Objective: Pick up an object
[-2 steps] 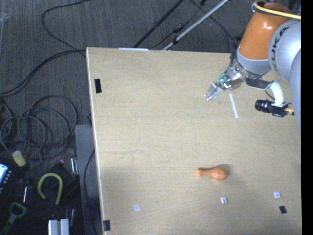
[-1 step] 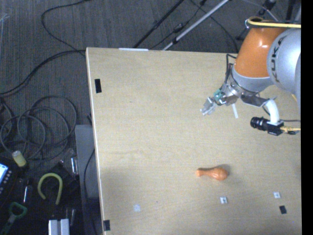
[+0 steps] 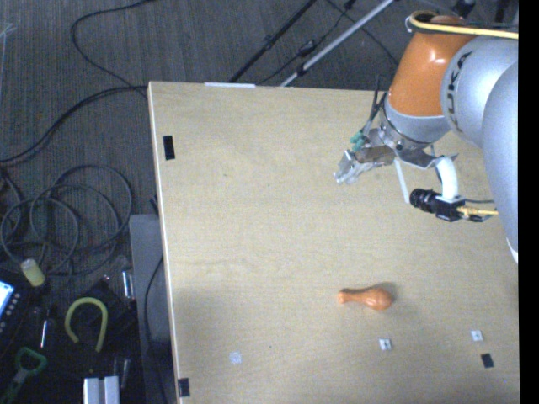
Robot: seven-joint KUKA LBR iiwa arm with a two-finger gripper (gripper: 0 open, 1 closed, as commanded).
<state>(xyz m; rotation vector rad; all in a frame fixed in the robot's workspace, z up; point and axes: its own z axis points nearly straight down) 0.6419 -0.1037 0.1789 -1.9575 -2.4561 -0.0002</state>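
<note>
Low in the frame, right of centre, a small orange pear-shaped object with a narrow neck (image 3: 367, 298) lies on its side on the pale wooden bench top (image 3: 253, 225), its neck pointing left; a few tiny white and black markers sit just below and to its right. Well above it, in the upper right, the metal two-finger gripper (image 3: 347, 170) hangs off the grey and orange arm (image 3: 438, 66), carrying nothing I can see; how wide it stands I cannot tell. The pick looks not yet begun: the approach is the step in hand. Next, the tool likely needs to travel down-frame, settle over the object's bulb, then descend.
</note>
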